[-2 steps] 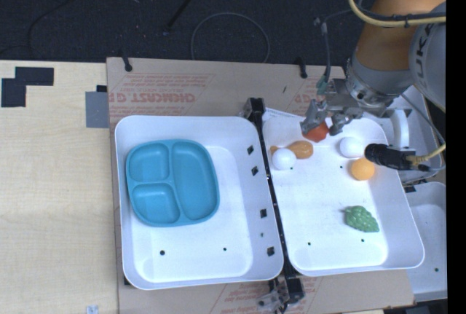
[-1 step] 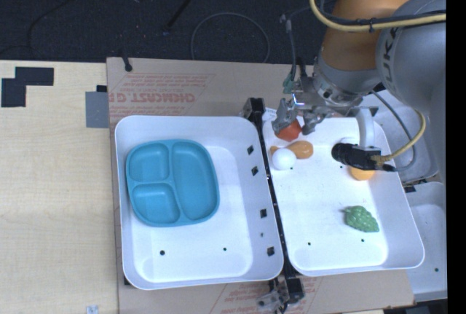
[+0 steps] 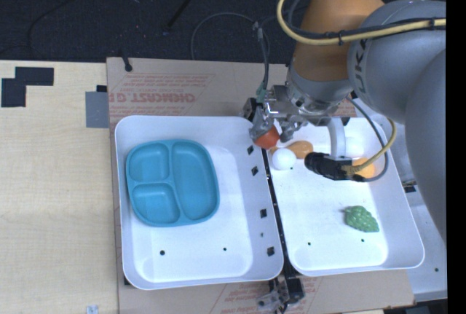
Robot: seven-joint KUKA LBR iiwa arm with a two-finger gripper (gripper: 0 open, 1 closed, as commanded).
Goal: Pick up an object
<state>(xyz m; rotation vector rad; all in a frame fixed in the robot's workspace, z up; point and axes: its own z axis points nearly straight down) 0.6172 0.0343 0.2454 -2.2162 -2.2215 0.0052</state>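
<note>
My gripper (image 3: 266, 132) hangs over the far left corner of the right bin (image 3: 393, 250), by the divide between the two bins. A small red-orange object (image 3: 268, 137) sits between its fingertips, and the fingers are shut on it. Just below it a white egg-like ball (image 3: 283, 159) lies on the bin floor, with an orange piece (image 3: 300, 149) beside it. Another orange piece (image 3: 368, 169) lies to the right, partly hidden by the robot's cable. A green lumpy object (image 3: 361, 218) rests near the bin's front right.
The left bin (image 3: 182, 261) holds a blue sectioned plate (image 3: 172, 182). The arm's grey body and orange band cover the right bin's far right part. A cardboard sheet (image 3: 182, 90) lies under both bins.
</note>
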